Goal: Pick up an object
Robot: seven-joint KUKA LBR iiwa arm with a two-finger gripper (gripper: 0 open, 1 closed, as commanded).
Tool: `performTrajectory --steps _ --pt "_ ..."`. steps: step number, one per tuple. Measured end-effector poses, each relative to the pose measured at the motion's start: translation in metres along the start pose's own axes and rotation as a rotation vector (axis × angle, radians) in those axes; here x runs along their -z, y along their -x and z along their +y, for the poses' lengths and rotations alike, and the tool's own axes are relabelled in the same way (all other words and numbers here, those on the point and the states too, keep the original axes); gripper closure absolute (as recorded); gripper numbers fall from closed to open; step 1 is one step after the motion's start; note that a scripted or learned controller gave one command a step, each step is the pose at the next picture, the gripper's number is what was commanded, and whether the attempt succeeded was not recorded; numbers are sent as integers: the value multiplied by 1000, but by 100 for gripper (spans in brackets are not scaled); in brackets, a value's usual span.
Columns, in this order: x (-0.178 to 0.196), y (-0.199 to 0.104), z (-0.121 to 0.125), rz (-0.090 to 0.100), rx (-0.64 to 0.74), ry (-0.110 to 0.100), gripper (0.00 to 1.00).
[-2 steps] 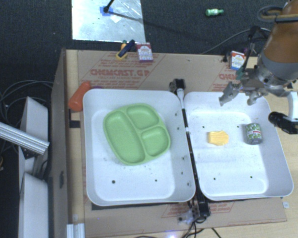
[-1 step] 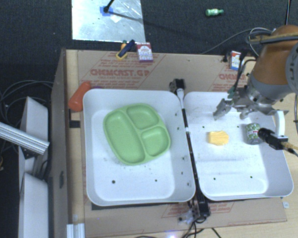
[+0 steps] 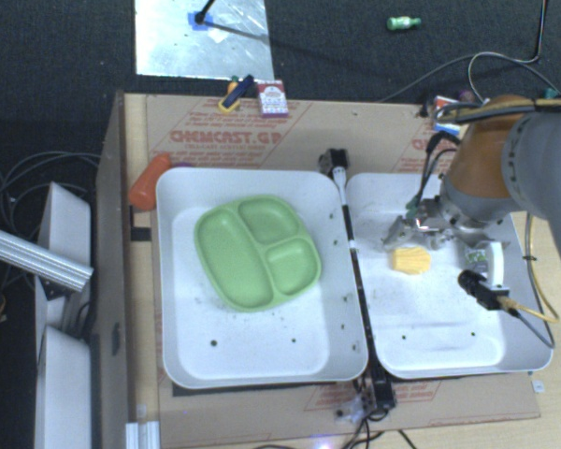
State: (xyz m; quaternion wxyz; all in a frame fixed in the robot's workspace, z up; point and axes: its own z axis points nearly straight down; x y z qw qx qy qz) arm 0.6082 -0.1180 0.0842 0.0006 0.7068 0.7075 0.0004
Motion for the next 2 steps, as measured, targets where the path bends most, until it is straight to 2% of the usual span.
performTrajectory --steps 1,2 --pt "0 -16 -20 1 0 -1 0" --pt "11 -16 -19 1 0 1 100"
